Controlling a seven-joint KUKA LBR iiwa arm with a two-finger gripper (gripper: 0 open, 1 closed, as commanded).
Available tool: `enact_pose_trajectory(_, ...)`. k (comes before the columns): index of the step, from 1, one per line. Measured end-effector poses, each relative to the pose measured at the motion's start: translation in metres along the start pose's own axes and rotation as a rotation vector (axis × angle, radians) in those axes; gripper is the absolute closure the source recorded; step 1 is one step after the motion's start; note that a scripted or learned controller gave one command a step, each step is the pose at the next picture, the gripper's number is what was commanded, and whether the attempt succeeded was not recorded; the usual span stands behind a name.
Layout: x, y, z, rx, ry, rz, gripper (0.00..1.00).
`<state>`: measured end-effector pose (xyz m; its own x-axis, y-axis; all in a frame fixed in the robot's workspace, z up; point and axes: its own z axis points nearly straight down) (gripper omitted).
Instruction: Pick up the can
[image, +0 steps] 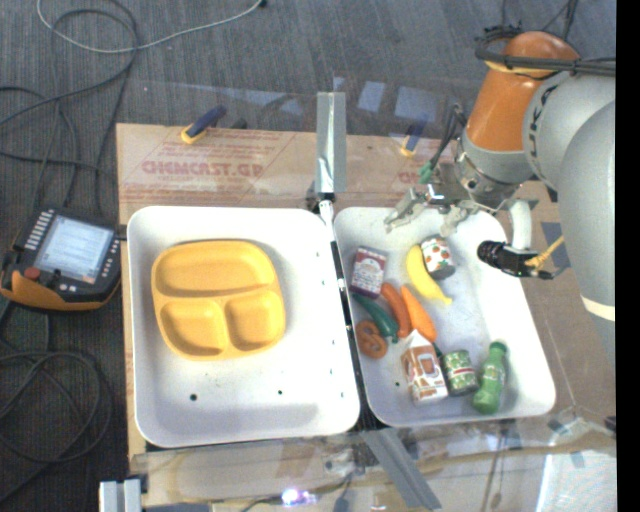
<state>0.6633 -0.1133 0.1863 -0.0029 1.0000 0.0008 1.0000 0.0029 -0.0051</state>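
A small can (437, 257) with a dark, red and white label lies in the right bin (520, 330), touching the upper end of a yellow banana (424, 277). My gripper (428, 217) hangs over the bin's back edge, just above and slightly left of the can. Its fingers (403, 215) are spread open with nothing between them. A second can-like item (460, 371) with a green and red label stands near the bin's front, between a small carton (423, 367) and a green bottle (489, 379).
The right bin also holds a red packet (368, 271), carrots (408, 311), a green vegetable (378, 314) and a pretzel-like piece (372, 342). A yellow divided tray (218, 297) lies in the left bin (240, 400). A metal divider post (329, 150) stands between the bins.
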Motion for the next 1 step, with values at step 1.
enact_pose_trajectory(1,-0.0624,0.0041,0.0750,0.000,-0.002,0.103,0.00)
